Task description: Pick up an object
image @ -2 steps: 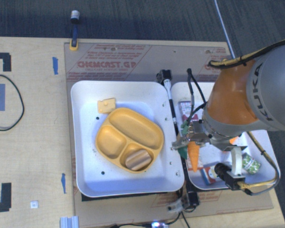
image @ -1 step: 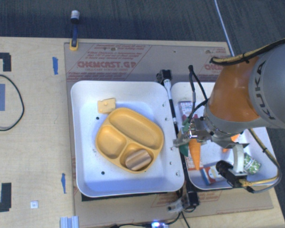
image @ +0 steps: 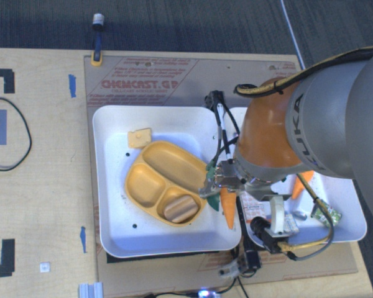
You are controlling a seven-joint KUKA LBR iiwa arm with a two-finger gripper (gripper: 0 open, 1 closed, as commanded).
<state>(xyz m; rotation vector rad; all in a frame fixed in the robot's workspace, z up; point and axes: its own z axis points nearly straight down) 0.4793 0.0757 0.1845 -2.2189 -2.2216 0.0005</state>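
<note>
Positioned over the wall between the two bins, the end effector (image: 219, 188) hangs beneath the grey arm (image: 336, 123) and its orange band (image: 270, 132). Whether it is open or closed cannot be determined; the wrist hides it. An orange carrot-shaped object (image: 228, 208) lies just below it, touching the right wall of the left bin (image: 105, 166), but nothing confirms a grip. Alongside sits a yellow divided tray (image: 165, 182), smooth moulded plastic with three rounded compartments, one holding a tan oval piece (image: 181, 208). A pale cube (image: 139, 138) lies near the tray's upper end.

Risk: the tapered, slick carrot may slip out. The adjacent bin wall and tray rim could obstruct closure, and loose cables (image: 298, 244) could snag.
</note>
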